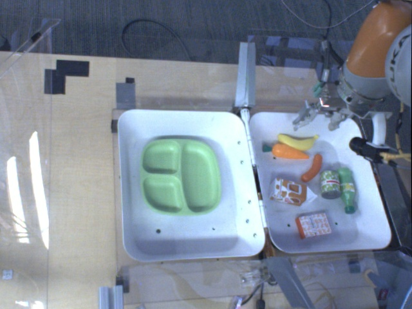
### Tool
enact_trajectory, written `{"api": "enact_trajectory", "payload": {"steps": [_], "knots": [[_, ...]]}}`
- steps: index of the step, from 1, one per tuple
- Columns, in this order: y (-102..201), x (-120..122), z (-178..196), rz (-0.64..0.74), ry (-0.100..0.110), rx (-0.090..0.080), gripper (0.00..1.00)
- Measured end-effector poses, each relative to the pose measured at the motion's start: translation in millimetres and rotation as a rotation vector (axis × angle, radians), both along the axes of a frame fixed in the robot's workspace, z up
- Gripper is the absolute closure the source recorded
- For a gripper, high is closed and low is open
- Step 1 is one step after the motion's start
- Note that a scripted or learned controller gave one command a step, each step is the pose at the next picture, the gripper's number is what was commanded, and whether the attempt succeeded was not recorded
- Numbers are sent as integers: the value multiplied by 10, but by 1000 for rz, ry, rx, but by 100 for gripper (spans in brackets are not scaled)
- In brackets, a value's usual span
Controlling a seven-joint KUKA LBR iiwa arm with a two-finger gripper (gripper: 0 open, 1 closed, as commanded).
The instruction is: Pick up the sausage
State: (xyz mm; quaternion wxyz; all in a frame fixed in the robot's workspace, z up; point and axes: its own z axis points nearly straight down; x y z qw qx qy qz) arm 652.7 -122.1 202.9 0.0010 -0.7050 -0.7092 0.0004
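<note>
1. Over on the left, the left bin (pixel 129 172) holds a green divided plate (pixel 181 176) lying flat, three compartments showing.
2. Across the divider now, into the right bin (pixel 380 227). At its far left sit a yellow banana (pixel 298 140) and, touching its near side, an orange carrot (pixel 290 152).
3. Below those lies a small printed packet (pixel 288 191), orange and white; its label is too small to read.
4. Here is the sausage (pixel 311 167), reddish-orange, lying on a slant mid-bin, just right of the carrot's tip and above the packet. Nothing grips it.
5. Near the front edge rests a red box (pixel 313 224), print unreadable.
6. Right of the sausage stands a small can (pixel 330 183), and beside it lies a green bottle (pixel 347 189).
7. Up at the bin's far edge hovers the gripper (pixel 325 113), fingers spread apart and holding nothing, well apart from the sausage.
8. The arm (pixel 380 37) is cut off by the right border, its orange band blurred.
</note>
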Motion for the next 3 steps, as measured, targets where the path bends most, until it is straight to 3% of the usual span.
{"api": "enact_trajectory", "payload": {"steps": [1,2,3], "knots": [[-335,-334,-1099,82,-4,0,0],[-332,-323,-1007,83,-5,1,100],[118,-576,-47,33,-4,-1,100]]}}
